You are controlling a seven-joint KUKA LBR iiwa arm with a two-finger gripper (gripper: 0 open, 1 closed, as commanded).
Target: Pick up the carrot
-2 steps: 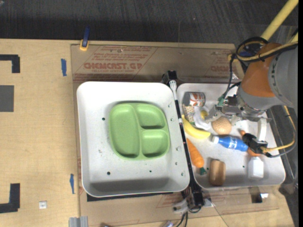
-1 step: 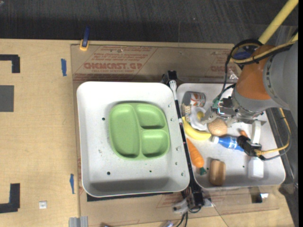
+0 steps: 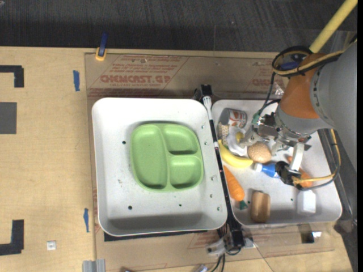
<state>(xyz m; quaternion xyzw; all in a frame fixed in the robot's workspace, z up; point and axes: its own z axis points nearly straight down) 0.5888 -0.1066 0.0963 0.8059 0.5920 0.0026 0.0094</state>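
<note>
The carrot (image 3: pixel 234 187) is orange with a green end. It lies along the left wall of the right bin (image 3: pixel 328 204), just below a yellow banana (image 3: pixel 233 158). My gripper (image 3: pixel 279 147) hangs over the middle of that bin, up and to the right of the carrot, above a tan round roll (image 3: pixel 259 151) and a blue object (image 3: pixel 270 170). The carrot is apart from the gripper and rests on the bin floor. The grey arm with its orange band (image 3: pixel 298 102) covers the bin's upper right part.
A brown cylinder (image 3: pixel 260 205) and a white block (image 3: pixel 306 202) sit near the right bin's front. A small can (image 3: pixel 237 118) is at its back left. The left bin (image 3: pixel 108 169) holds a green divided plate (image 3: pixel 166 155).
</note>
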